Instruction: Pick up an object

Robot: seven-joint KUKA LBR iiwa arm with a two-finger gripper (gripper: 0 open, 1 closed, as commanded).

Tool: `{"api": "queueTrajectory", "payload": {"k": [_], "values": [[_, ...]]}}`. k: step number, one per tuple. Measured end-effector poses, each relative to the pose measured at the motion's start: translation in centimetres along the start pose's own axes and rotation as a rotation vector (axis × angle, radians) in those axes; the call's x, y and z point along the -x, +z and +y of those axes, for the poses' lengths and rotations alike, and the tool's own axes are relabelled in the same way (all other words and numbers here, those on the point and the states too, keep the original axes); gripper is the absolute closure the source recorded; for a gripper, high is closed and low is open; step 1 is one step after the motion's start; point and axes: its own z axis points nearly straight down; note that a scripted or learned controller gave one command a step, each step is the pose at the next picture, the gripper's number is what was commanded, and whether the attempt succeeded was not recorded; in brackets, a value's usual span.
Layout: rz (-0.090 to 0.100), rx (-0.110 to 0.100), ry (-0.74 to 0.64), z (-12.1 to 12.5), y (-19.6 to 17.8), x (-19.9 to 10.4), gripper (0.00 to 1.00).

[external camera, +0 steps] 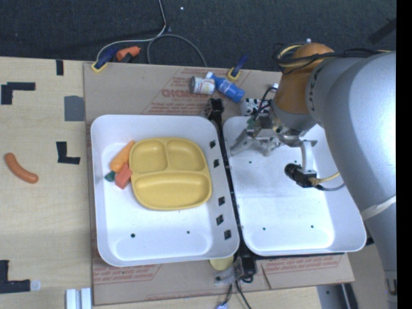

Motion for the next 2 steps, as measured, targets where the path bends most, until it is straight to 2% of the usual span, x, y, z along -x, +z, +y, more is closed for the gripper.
{"api": "queueTrajectory", "payload": {"k": [1,2], "values": [[0.002,0.000,-0.001,2.0,0.0,1.7,0.00],[-0.001,0.001,-0.003,2.0,-1.0,1.6,1.00]]}}
